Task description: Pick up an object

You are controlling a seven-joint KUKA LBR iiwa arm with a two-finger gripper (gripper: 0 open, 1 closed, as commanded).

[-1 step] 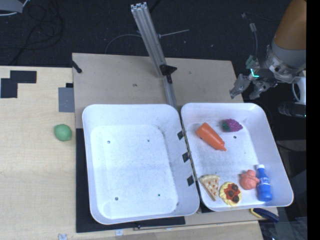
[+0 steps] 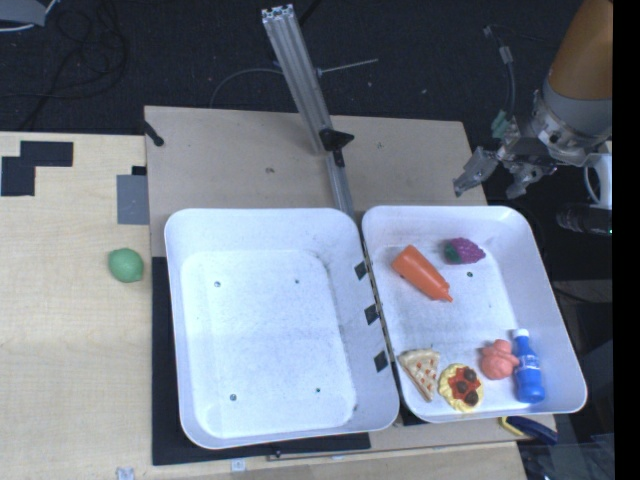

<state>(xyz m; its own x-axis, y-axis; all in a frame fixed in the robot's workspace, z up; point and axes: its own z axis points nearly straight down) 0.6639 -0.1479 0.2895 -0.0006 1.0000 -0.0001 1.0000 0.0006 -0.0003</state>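
The right bin [image 2: 540,268] holds an orange carrot [image 2: 422,273], a purple bunch of grapes [image 2: 463,251], a pizza slice [image 2: 420,371], a small round pizza [image 2: 460,387], a pink-orange toy [image 2: 496,359] and a blue bottle [image 2: 526,366]. My gripper [image 2: 498,176] hangs above the bench just beyond that bin's far edge, up and to the right of the grapes. Its fingers [image 2: 470,179] are spread open with nothing between them.
The left bin [image 2: 185,238] sits beside the right one, joined by black clips [image 2: 368,313]. A green ball [image 2: 126,265] lies on the wooden bench to the left. A slanted aluminium bar [image 2: 305,78] rises behind the bins.
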